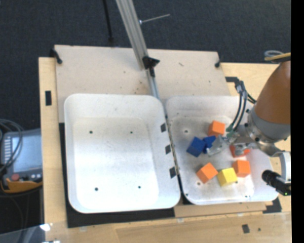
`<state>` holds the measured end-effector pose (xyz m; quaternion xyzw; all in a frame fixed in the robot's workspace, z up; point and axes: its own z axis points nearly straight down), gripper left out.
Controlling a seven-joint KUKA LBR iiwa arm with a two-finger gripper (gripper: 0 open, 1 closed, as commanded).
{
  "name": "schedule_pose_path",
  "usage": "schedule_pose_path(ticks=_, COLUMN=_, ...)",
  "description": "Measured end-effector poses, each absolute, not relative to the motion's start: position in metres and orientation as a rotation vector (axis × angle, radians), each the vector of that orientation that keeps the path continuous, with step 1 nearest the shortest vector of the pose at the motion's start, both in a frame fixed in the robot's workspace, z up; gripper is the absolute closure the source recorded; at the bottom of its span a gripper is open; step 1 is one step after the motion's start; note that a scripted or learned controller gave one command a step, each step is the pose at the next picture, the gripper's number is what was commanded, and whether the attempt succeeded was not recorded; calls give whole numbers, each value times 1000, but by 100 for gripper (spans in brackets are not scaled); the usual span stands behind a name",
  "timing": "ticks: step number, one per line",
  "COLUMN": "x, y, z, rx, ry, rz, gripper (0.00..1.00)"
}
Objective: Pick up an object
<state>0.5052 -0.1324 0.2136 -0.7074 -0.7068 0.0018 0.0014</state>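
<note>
The right bin (192, 110) holds several small blocks. An orange cube (218, 128) lies toward the back, and a blue block (198, 146) sits near the bin's middle. Along the front are another orange cube (207, 172), a yellow cube (227, 176) and a third orange cube (241, 167). A red-orange block (239, 150) is partly hidden under the wrist. My gripper (224, 142) is low in the bin, just right of the blue block and below the back orange cube. Whether it touches the blue block is unclear.
The left bin (71, 135) lies beside the right one, with a raised rim between them. A slanted metal rail (134, 29) rises behind the bins. The arm's orange band (276, 92) hangs over the right bin's right edge.
</note>
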Motion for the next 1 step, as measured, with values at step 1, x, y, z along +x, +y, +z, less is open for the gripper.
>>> schedule_pose_path(ticks=1, x=500, y=-126, z=155, rx=-2219, ry=-2218, rz=6, gripper=0)
